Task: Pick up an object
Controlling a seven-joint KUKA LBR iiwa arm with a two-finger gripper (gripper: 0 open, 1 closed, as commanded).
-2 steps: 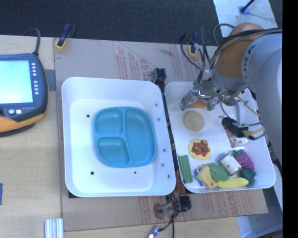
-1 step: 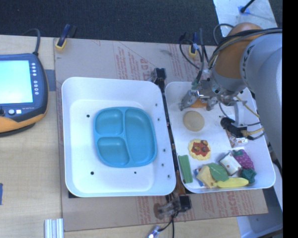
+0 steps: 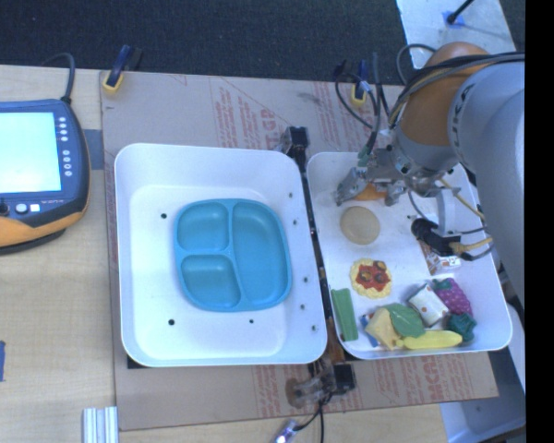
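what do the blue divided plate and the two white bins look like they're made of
Blue divided plate: likely moulded plastic, matte, uniform colour with soft rounded ridges. Left bin and right bin: probably plastic too, smooth white with rounded corners and faint sheen.

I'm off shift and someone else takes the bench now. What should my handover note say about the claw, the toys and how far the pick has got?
Claw: low at the far end of the right bin, by an orange piece; grasp not confirmed, finger state unclear.
Right bin: tan round piece, pizza toy, green stick, then banana and grapes in the near-corner heap.
Left bin: blue divided plate.
Done: arm is down in the bin.
Left: secure one object and lift it.
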